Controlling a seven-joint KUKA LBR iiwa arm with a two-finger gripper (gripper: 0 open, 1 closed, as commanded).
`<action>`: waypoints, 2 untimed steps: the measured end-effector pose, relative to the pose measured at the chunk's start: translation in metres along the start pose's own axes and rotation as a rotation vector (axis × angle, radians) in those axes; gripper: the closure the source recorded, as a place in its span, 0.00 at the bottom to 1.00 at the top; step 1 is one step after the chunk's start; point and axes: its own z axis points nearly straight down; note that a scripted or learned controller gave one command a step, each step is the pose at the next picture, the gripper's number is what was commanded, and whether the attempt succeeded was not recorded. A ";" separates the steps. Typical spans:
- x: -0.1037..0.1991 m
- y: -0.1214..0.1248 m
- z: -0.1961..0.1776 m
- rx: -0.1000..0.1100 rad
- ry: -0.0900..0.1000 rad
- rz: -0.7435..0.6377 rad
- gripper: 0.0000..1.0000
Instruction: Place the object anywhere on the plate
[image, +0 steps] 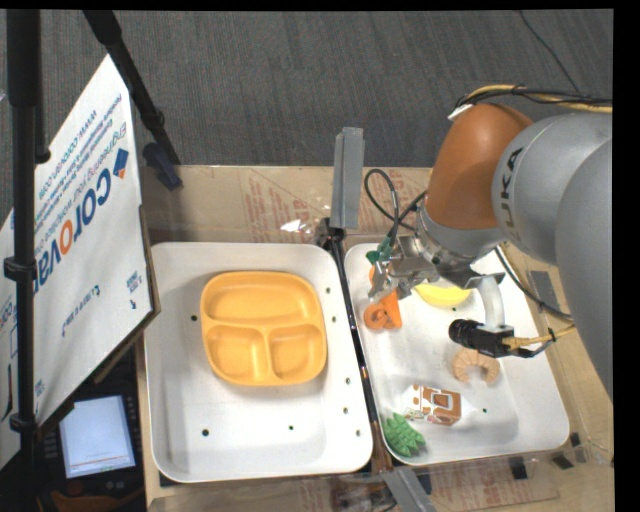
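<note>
Camera view from above, looking down at a slant on two white bins side by side. Got a three-compartment yellow-orange plate (265, 290) lying flat in the left bin (260, 435), roughly in the middle, a bit toward the far side. Nothing on it so far.

Over on the right, grey arm (560, 190) with the orange band reaching in, bent down over the far-left part of the right bin (530, 420). Gripper (386, 280) hanging low right above a small orange toy (381, 316), maybe touching the top of it. Honestly can't tell whether open or closed, too much cable and bracket in the way, and can't say for sure it's got hold of anything.

So, task thing: orange toy, in the right bin, close to the wall shared with the left bin, well apart from the plate.

Other bits in the right bin:
- yellow banana-shaped piece (443, 295) just right of the gripper, partly tucked under the wrist
- tan croissant-looking thing (477, 367) nearer, toward the middle
- little brown-and-white box toy (435, 404) near the front
- green leafy toy (403, 434) right at the near-left corner

Also a white sign (75, 230) with blue and orange lettering leaning over the left edge of the left bin, and a small tablet screen (95, 437) below it.
</note>
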 end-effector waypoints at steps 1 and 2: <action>0.053 0.005 0.000 0.000 0.000 -0.312 1.00; 0.052 0.005 0.000 0.000 0.000 -0.311 0.00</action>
